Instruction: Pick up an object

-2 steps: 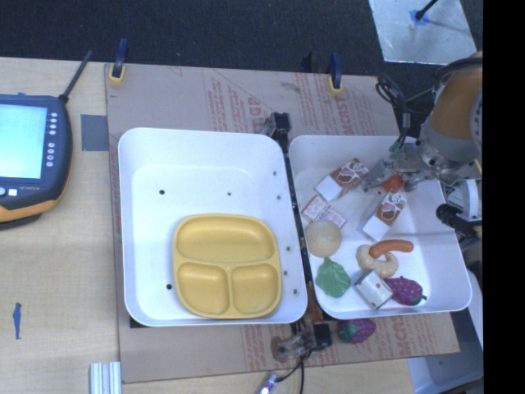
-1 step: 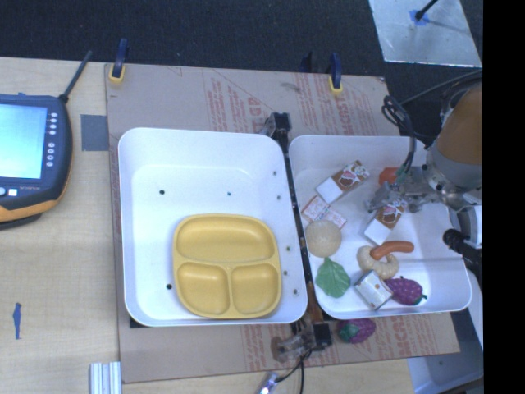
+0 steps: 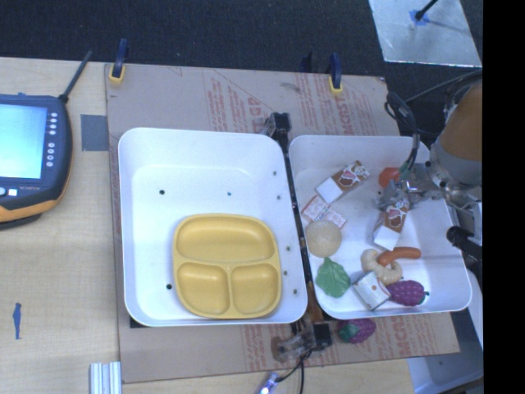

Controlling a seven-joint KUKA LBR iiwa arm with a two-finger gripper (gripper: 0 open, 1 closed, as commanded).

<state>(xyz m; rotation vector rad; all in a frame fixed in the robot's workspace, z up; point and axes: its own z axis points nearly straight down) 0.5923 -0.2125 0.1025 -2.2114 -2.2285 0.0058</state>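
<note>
1. The small carton (image 3: 392, 225) nearest the pincer is a white box with a brown-and-red printed top. It lies tilted in the right bin (image 3: 459, 295), toward the bin's right side and about midway between its near and far walls.
2. You will see the pincer (image 3: 399, 192) just on the far side of that carton, with its metal parts meeting the carton's brown end. You cannot tell whether the pincer is wide, narrow or gripping anything, because the view is too blurred there.
3. A red piece (image 3: 388, 175) shows just to the far left of the pincer.
4. On the near side of the carton lies an orange sausage (image 3: 400, 254), beside a pale lumpy piece (image 3: 371, 259). Nearer still are a purple grape bunch (image 3: 408, 292) and another white carton (image 3: 373, 290).
5. To the left in the same bin, look for a beige ball (image 3: 323, 239), a green leafy piece (image 3: 332, 277) and a brown-and-white carton (image 3: 350, 176).
6. The printing on the cartons is too small to read. The cardboard sheet (image 3: 246, 97) under the bins carries red lettering that you cannot make out either.
7. The left bin (image 3: 148, 162) holds a yellow divided plate (image 3: 227, 265).
8. A second grape bunch (image 3: 357, 330) lies on the cardboard, outside the right bin's near edge.
9. A handheld screen unit (image 3: 25, 154) rests on the bench at far left.
</note>
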